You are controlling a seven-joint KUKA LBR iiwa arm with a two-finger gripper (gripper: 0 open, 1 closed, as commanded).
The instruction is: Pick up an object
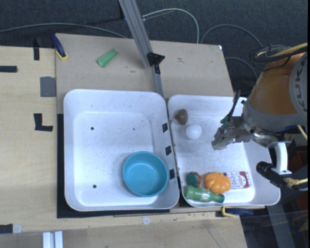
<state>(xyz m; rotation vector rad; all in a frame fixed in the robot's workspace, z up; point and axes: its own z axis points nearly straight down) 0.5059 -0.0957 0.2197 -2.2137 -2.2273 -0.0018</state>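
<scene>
Two white bins sit side by side on the surface. The left bin (77, 112) holds one blue bowl (145, 173) near its front right corner. The right bin (206, 103) holds five things: a brown ball (181, 116) and a white ball (193, 132) near its back left corner, and along its front edge a green bottle (202, 194) lying lengthwise along that edge, an orange (217, 182) and a red-and-white packet (241, 180). The claw (222, 141) hovers right of the white ball, holding nothing; how far it is open I cannot tell.
</scene>
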